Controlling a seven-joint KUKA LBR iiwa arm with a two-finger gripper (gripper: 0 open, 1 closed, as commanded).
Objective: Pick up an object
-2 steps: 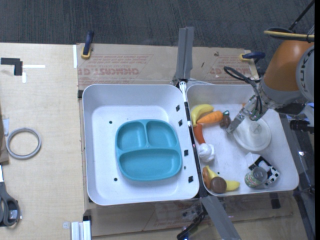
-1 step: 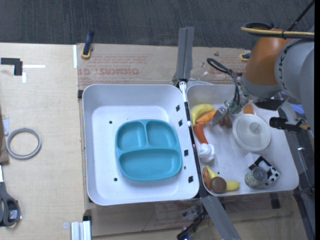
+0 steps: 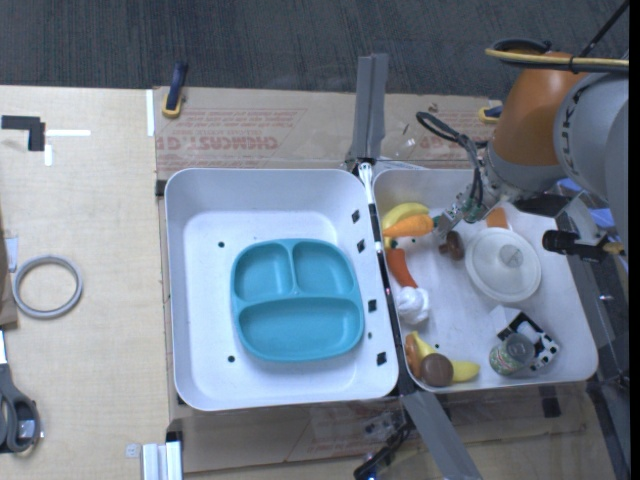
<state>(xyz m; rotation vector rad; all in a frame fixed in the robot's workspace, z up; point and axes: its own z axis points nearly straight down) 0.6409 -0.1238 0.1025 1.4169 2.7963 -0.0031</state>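
Note:
The right bin (image 3: 575, 368) holds several small items. A yellow banana-like toy (image 3: 403, 212) and an orange piece (image 3: 410, 227) lie at its upper left. Below them are a red-orange piece (image 3: 400, 266) and a white lump (image 3: 412, 304). A white round lidded bowl (image 3: 503, 261) sits in the middle right. My gripper (image 3: 460, 220) hangs low over the bin's upper middle, just right of the orange piece and above a small brown item (image 3: 455, 248). Nothing is visibly held.
The left bin (image 3: 190, 268) carries a blue divided plate (image 3: 297, 299). A brown ball with yellow pieces (image 3: 436, 369) and a tin (image 3: 512, 356) beside a black-and-white block (image 3: 541, 344) lie along the right bin's front. A tape ring (image 3: 45, 286) rests on the bench at left.

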